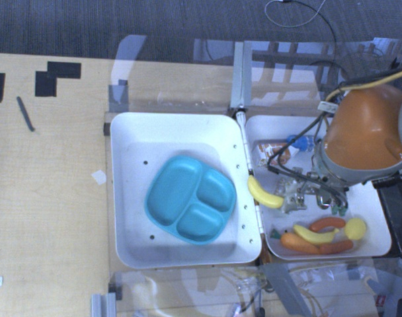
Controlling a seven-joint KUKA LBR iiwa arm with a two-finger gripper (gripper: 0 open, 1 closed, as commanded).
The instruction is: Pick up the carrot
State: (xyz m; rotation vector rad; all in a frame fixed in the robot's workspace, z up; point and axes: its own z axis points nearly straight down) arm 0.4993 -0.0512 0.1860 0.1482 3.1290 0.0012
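The carrot [297, 243] is orange with a small green top at its left end. It lies along the front edge of the right bin [379, 243], partly under a yellow banana [313, 233]. My gripper [295, 198] hangs over the middle of the right bin, a little behind the carrot and apart from it. The arm's orange band [363, 134] and its cables hide the back right of that bin.
A second banana [263, 193] leans on the rim between the bins. Two red sausages [328, 223] [338, 246] and a lemon [355, 228] crowd next to the carrot. A small packet [279, 152] lies at the bin's back. The left bin [131, 177] holds a blue divided plate [191, 199].
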